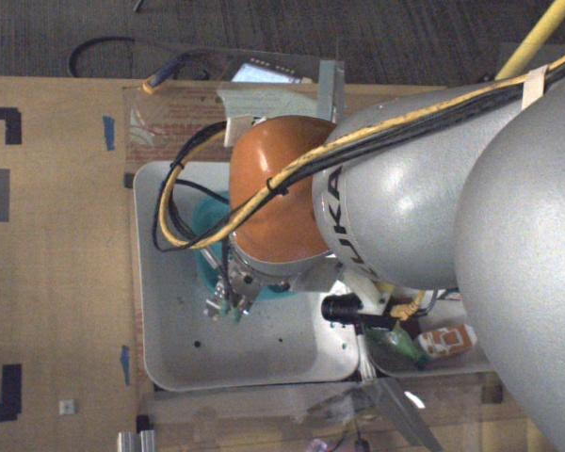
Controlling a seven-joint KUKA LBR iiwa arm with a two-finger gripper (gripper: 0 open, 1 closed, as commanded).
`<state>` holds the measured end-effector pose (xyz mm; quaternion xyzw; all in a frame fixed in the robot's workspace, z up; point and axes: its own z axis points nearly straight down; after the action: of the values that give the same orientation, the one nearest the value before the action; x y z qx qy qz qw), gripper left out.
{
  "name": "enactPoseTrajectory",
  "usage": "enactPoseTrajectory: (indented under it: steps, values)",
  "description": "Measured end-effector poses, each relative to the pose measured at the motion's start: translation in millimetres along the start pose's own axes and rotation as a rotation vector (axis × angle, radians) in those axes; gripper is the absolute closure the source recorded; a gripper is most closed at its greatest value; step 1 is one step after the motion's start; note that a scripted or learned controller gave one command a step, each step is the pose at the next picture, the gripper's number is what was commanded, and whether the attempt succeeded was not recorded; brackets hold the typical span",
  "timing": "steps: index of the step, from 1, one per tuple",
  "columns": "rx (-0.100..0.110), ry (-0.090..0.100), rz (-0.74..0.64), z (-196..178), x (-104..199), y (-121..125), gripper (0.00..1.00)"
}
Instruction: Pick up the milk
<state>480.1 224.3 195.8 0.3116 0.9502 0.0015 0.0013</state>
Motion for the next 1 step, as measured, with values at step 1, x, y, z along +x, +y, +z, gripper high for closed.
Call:
enactPoseTrajectory:
  steps: [1]
  values:
    - [0.000, 0.000, 0.007, -1.1, 0.0, -0.1, 1.00]
